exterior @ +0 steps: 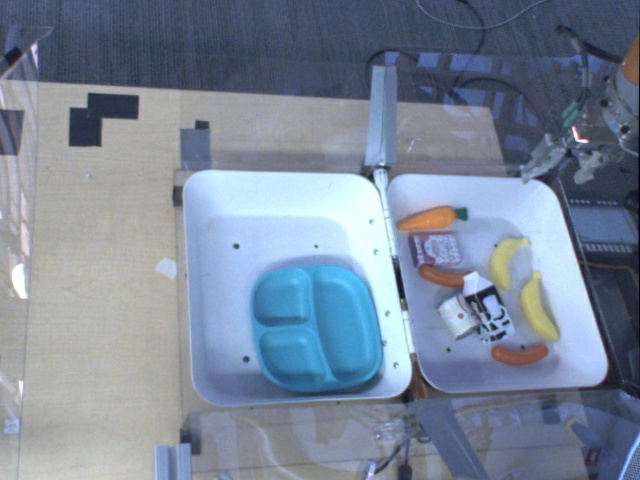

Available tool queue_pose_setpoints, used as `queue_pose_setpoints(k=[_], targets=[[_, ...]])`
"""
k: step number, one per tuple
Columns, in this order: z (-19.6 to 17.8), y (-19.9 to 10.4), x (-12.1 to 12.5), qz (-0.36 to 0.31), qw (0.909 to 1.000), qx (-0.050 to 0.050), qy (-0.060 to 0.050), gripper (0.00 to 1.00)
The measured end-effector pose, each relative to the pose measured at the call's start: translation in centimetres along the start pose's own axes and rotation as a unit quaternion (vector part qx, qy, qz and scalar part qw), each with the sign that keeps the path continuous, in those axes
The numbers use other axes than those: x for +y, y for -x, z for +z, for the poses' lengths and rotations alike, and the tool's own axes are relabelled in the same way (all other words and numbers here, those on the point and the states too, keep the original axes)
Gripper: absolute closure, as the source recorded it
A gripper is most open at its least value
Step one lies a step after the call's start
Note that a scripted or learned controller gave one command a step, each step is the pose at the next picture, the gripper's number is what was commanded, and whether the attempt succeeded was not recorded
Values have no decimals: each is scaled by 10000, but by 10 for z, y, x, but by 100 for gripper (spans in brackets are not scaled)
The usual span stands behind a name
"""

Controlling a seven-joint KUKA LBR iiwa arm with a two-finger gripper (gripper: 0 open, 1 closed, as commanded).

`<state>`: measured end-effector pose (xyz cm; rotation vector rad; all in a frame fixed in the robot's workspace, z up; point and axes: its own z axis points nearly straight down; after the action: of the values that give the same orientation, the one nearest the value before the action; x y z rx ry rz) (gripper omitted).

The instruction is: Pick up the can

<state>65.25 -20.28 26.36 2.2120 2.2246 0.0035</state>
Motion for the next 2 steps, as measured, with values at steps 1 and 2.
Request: queue_pose_setpoints(k=[1,2], targets=[[-9,1,-11,-720,9974,-5,5,0],[107,2,-45,-1587,9873,2,2,0]])
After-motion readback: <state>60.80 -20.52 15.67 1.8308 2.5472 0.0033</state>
